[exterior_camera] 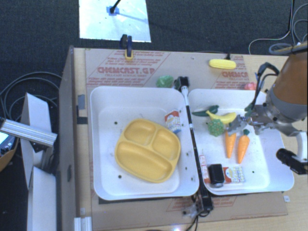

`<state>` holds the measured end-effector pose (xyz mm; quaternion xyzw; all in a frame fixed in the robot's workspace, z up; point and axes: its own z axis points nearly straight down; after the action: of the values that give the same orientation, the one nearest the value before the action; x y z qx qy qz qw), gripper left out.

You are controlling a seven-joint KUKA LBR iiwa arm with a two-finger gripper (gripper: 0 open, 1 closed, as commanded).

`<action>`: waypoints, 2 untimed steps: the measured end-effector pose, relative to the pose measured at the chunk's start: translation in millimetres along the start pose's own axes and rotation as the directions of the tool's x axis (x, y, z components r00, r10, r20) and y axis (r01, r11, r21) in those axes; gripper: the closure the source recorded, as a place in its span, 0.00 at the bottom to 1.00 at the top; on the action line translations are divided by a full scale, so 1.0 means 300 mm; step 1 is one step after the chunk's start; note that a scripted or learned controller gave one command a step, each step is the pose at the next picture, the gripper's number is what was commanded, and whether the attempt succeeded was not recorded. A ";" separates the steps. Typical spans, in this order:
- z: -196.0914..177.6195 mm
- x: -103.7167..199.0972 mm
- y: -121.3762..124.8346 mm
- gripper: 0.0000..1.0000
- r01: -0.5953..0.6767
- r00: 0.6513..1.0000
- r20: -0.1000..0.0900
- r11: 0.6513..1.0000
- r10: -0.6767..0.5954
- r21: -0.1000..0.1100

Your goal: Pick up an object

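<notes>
Camera view, gripper (239, 124) fingers possibly open, above carrots (237, 146), broccoli (216, 127) beside.

Robotics laboratory bench. Indicated by: cardboard-lined bench top (144, 66), two white bins (103, 129) mounted side by side, loose cables (29, 88) laid on dark carpet (38, 23), aluminium framing (29, 133) at the left.

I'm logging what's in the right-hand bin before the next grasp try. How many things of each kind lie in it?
Carrots: 2
Banana: 1
Broccoli: 1
Small printed packet: 1
Small black block: 1
Total: 6
The gripper sits just above the carrots' tops.
</notes>
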<state>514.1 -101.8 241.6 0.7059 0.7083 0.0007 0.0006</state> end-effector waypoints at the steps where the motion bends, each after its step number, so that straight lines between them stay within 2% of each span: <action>1: 0.231 -0.084 0.017 0.00 -0.004 1.000 0.000 1.000 0.004 0.005; 2: 0.460 -0.152 0.083 0.00 -0.003 1.000 0.005 1.000 0.004 -0.012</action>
<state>539.5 -147.4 103.6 0.7071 0.7071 0.0030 0.0067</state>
